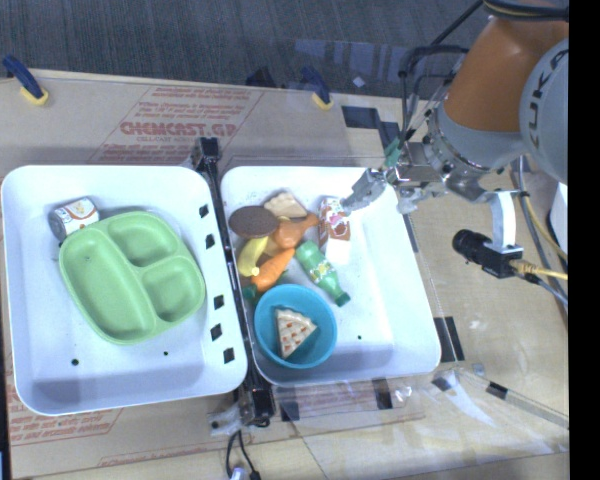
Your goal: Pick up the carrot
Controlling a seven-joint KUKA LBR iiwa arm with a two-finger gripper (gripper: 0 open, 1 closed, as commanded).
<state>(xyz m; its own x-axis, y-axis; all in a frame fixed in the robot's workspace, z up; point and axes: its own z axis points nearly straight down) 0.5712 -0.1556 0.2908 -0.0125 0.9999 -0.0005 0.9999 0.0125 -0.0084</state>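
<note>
Carrot [276,265] lying in right bin [400,298], wedged between banana [252,255] at its 9 o'clock and green bottle [322,273] at its 3 o'clock, blue bowl [296,330] just below. Advised: descend from above, straddling the orange body across its narrow width, clear of neighbours. Gripper [364,190] hovering well apart at carrot's 2 o'clock, empty; spread or pressed together cannot be told.

Red print on the cardboard sheet [130,118] reads "CHEMCAST GP".
</note>
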